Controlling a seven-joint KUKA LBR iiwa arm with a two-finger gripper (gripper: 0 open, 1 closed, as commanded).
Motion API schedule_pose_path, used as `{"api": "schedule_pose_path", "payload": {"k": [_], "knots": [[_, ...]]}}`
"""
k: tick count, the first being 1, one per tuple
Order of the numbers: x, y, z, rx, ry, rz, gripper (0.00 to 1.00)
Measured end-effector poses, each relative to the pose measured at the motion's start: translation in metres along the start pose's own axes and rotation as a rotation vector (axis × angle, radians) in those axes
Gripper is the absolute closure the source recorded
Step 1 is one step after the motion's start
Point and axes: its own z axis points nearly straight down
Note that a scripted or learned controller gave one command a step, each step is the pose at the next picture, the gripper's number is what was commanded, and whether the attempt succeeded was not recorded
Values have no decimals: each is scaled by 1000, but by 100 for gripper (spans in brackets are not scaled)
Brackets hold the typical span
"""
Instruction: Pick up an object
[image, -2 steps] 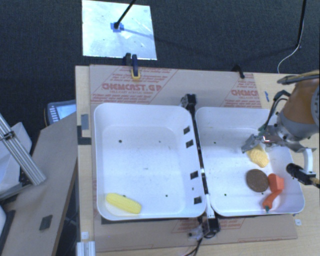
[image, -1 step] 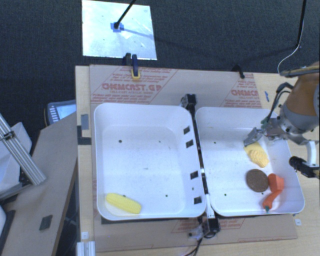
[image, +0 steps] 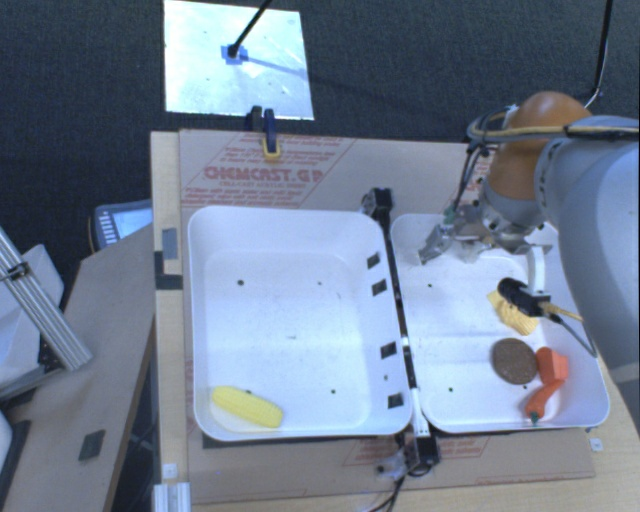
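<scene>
Cardboard (image: 270, 165) under the bins (image: 290, 300) reads "CHEMCAST GP"; whether the hand (image: 440, 243) is open or closed, I cannot tell.

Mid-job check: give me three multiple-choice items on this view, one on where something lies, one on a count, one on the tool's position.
1. Where does the corn cob lie?
A. Left bin, near front corner
B. Right bin, centre
C. On the cardboard outside the bins

2. How many objects lie in the right bin?
A. One
B. Three
C. Six

3. Where is the tool?
A. Over the left bin, by the corn
B. Over the right bin's far end, apart from the objects
C. Beyond the bench, over the dark floor

Answers:
1 A: the yellow cob rests in the left bin by its front left corner.
2 B: a yellow brush, a brown disc and an orange carrot sit along its right side.
3 B: the tool hangs near the right bin's far edge, with bare white floor between it and the three objects.
</scene>
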Motion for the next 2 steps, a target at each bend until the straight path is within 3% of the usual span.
{"api": "schedule_pose_path", "payload": {"k": [1,2], "knots": [[95,-2,-70,5,2,11,0],[108,0,-82,3,22,-3,100]]}}
